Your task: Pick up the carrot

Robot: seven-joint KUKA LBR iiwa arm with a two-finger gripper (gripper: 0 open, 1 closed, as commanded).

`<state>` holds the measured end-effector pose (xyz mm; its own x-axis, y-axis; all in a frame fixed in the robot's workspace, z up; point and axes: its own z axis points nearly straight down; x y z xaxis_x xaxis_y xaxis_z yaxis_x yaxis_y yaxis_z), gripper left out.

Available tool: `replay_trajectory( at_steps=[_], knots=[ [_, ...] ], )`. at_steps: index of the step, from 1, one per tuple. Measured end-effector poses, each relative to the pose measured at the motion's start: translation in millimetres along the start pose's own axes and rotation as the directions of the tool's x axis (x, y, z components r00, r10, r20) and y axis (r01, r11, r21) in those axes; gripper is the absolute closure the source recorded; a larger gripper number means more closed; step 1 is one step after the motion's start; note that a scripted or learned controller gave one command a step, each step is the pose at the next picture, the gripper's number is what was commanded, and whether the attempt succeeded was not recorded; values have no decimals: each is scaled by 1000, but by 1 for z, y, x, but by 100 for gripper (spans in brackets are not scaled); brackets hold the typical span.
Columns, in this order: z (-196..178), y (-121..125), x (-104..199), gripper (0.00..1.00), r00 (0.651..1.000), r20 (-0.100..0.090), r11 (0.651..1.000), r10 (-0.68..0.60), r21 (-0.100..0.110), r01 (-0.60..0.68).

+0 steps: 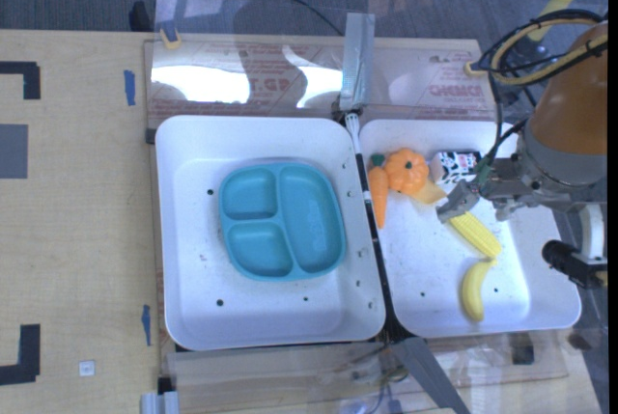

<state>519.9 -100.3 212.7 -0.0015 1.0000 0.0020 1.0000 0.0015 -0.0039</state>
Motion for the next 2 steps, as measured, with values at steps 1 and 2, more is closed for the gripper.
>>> replay_trajectory(
  at_steps=[1,2],
  knots=[
    [7,28,-11,0,985,5,985,-174,-7,174],
    [-16,25,-17,0,862,9,862,-507,-7,508]
  ],
)
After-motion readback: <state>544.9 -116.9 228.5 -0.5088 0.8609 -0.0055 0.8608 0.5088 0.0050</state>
